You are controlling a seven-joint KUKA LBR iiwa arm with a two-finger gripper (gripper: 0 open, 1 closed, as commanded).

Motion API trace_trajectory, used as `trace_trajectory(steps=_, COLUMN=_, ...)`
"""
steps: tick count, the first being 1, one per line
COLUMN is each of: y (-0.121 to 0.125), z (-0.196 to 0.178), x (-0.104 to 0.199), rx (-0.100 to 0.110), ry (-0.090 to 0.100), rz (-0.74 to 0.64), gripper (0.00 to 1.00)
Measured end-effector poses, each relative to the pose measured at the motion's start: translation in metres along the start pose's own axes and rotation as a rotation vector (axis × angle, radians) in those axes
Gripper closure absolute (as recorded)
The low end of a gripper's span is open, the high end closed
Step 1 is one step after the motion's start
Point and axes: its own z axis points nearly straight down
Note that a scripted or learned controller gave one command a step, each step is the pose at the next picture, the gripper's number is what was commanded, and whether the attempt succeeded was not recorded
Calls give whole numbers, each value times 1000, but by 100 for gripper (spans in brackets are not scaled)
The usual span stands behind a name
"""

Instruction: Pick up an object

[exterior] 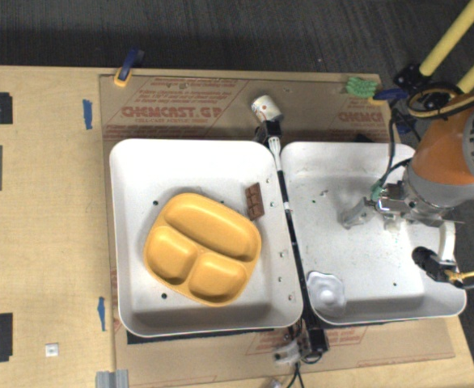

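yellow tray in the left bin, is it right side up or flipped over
Right side up: the yellow tray shows three hollow compartments facing the camera, and it rests on the floor of the left bin.

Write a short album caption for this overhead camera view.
Grey arm's gripper over the right white bin; a yellow sectioned plastic tray and small brown block fill the left.

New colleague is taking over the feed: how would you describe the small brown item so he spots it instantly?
Look in the left bin. Beside the big yellow divided tray, at its upper right, lies the small brown block, near the bin's right wall. It is dark, flat and rectangular.
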Motion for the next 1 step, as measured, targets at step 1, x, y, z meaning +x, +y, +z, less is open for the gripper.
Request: trace_trajectory(steps=1, y=40, z=0, x=-1, rx=-2, ry=-1, rz=-282, gripper=0)
